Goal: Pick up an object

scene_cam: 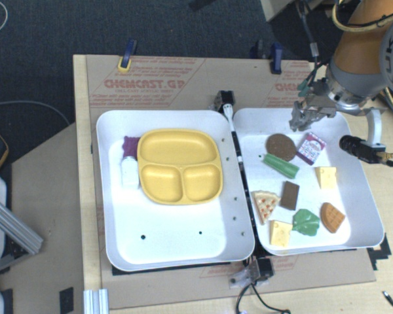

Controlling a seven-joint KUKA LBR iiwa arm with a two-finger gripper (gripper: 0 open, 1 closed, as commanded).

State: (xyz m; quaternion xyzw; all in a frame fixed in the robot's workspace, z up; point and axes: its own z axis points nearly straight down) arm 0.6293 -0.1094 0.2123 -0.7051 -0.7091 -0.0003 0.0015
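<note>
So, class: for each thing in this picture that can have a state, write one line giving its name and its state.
Gripper: above the right bin's far edge, holding nothing visible.
Yellow divided tray: upright, compartments bare, in the left bin.
Purple packet: lying flat.
Pizza slice: lying flat.

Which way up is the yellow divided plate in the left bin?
Right way up. The yellow divided plate lies flat in the left bin, its three hollow compartments facing the camera, with nothing in them.

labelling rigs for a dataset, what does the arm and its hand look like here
The arm is grey with a broad orange band above the wrist and yellow and dark cables looping near it. Its hand is small, bare grey metal.
</note>
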